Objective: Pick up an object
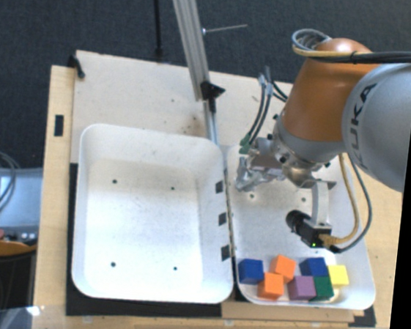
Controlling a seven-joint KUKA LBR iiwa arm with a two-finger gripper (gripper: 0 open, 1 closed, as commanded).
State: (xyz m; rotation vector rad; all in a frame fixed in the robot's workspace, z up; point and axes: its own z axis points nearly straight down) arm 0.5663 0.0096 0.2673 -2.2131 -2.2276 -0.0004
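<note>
Gripper (247,174) hangs over the right bin (273,219) — grip state unclear — well apart from 7 blocks (294,278).

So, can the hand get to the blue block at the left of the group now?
Probably yes. The hand hangs over the right bin, and bare bin floor lies between it and the blue block, whose top is uncovered.
</note>
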